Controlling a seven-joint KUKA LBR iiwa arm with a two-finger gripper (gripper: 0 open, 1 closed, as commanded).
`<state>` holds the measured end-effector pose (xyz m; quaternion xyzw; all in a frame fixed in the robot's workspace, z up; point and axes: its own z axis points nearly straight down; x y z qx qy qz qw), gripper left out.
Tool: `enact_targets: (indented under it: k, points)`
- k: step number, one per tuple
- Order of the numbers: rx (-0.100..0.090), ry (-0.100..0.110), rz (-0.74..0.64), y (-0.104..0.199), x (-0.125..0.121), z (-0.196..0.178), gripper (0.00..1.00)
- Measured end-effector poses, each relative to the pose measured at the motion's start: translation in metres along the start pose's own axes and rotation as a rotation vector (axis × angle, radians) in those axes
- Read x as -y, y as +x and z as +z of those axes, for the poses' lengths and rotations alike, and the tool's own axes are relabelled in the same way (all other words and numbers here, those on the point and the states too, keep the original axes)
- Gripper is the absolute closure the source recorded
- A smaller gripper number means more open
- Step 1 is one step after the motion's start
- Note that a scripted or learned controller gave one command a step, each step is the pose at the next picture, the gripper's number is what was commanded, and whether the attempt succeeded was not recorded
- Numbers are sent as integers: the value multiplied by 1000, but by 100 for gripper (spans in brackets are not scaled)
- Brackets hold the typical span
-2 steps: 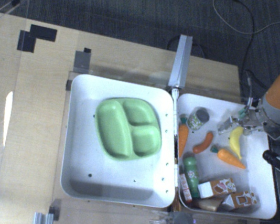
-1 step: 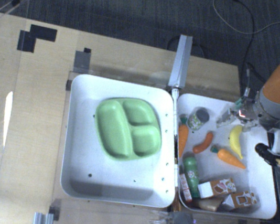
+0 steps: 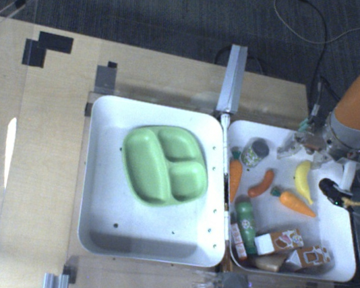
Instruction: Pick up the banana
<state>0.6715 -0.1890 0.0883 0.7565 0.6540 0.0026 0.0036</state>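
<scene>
The yellow banana (image 3: 304, 181) lies in the right bin (image 3: 350, 252), in its upper right part, pointing toward the bin's near side. My gripper (image 3: 307, 149) hangs just above the banana's far end, at the bin's far edge, under the grey wrist and orange band. Its fingers stand apart and open, with nothing between them. The banana rests on the bin floor, free of the gripper.
Around the banana lie an orange carrot (image 3: 298, 204), a red pepper-like piece (image 3: 262, 182), a small can (image 3: 256, 152), a second carrot (image 3: 233, 180), a green bottle (image 3: 246, 221) and brown cartons (image 3: 294, 248). The left bin (image 3: 95, 180) holds a green divided plate (image 3: 165, 165).
</scene>
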Motion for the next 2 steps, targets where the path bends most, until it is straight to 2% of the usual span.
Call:
enact_targets:
  k: [1, 2]
  points:
    - [2, -6, -8, 2, -2, -12, 100]
    - [0, 0, 97, 16, 2, -120, 100]
